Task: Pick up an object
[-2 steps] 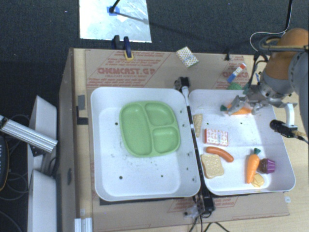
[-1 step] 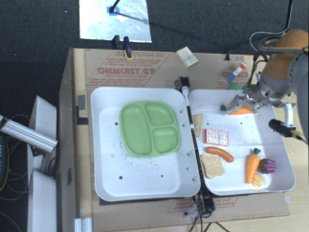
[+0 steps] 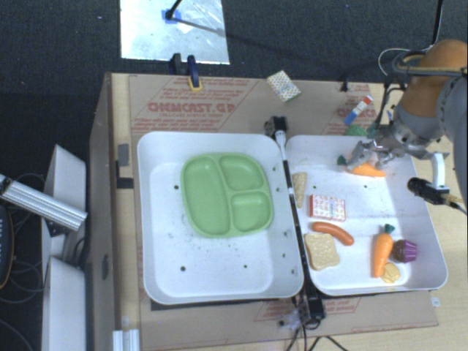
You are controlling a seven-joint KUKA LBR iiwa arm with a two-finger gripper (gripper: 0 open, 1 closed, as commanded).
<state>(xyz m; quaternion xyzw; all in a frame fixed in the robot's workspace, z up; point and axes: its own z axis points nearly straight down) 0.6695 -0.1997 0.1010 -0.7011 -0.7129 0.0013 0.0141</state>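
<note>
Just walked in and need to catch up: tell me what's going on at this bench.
A grey arm reaches in from the right, its gripper down in the right bin over a small orange piece. Whether it has a hold is unclear. Toy foods lie there too: a sausage, bread slice, carrot. The left bin holds a green divided plate.

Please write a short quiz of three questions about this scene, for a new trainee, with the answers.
1. True or false: the green divided plate lies in the left bin.
2. Which item lies nearest the gripper?
A. the toy carrot
B. the orange piece
C. the bread slice
3. Fill in: the sausage lies between the red-and-white card and the ____.

Key: 1 true; 2 B; 3 bread slice. All of these items except the plate are in the right bin.
</note>
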